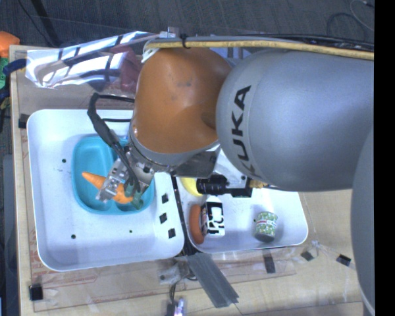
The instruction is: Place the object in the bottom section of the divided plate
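A grey KUKA arm reaches into the left white bin [46, 196], its pincer [118, 188] low over a blue divided plate [89, 170]. An orange toy carrot [95, 178] lies on the plate, directly at the pincer's tips; whether they grip it is unclear. This looks like the placing step; next comes release and lifting clear.

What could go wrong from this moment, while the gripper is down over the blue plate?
1. The gripper sits right at the orange carrot-like object in the blue divided plate. I cannot see a firm grasp, so the object may slip or be left behind.
2. The plate lies loose in the left bin; pressing or dragging could shift it.
3. The large arm hides much of the right bin, so a bump there may go unnoticed.
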Controlling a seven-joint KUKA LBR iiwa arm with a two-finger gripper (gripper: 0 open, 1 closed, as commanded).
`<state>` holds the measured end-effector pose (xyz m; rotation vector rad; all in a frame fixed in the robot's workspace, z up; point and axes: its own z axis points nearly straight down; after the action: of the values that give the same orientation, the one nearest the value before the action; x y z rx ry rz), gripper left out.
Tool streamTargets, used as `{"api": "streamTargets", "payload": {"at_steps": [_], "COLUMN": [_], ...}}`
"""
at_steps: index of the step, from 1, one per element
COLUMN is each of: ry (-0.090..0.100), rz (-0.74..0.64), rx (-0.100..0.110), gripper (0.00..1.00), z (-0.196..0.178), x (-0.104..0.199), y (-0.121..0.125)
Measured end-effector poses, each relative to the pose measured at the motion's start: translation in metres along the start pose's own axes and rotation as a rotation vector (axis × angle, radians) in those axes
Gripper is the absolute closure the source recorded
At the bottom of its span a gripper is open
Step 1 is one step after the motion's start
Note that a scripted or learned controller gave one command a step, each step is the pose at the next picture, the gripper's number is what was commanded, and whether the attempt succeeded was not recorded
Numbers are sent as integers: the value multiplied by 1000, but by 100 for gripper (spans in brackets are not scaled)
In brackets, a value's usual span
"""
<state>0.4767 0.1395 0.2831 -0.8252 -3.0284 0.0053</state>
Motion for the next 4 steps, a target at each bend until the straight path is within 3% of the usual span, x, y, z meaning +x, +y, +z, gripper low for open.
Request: {"api": "streamTargets", "payload": {"at_steps": [1,2,3,4], "ry": [-5,-4,1,3], "rz": [-107,-107,-70,75], "rx": [-6,-5,1,1], "gripper": [100,0,0,0], "z": [-145,-145,55,123], "x": [-2,-2,13,-55], "y": [0,0,22,-9]}}
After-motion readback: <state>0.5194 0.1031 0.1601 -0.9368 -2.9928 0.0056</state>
